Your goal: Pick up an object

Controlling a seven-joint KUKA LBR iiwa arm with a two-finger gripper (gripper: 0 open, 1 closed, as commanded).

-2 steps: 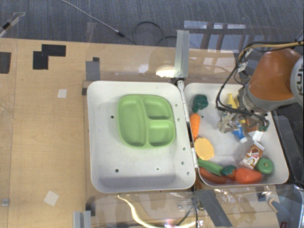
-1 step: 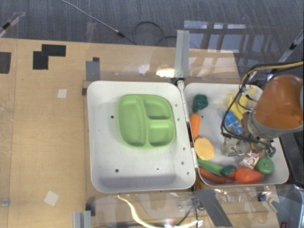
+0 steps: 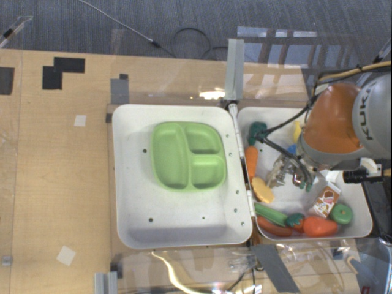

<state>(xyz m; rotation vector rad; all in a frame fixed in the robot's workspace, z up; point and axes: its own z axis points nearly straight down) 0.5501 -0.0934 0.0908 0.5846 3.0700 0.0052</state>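
Orange-red plastic tomato (image 3: 318, 226) sits at the near edge of the right white bin (image 3: 365, 224), beside a long green plastic cucumber (image 3: 271, 214). Over the bin's middle hangs the gripper (image 3: 288, 175), nothing between its fingers; whether they're apart, I can't tell. Best bet: drop straight onto the yellow plastic slice (image 3: 263, 190) just beside it, centred, clear of the orange plastic carrot (image 3: 252, 162) by the left wall.

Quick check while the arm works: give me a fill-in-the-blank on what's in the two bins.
The green divided plastic plate lies in the ____ white bin.
The plate has ____ compartments.
The gripper hangs over the ____ white bin.
The yellow toy piece lies just below an ____ carrot-shaped toy.

Missing words: left; three; right; orange
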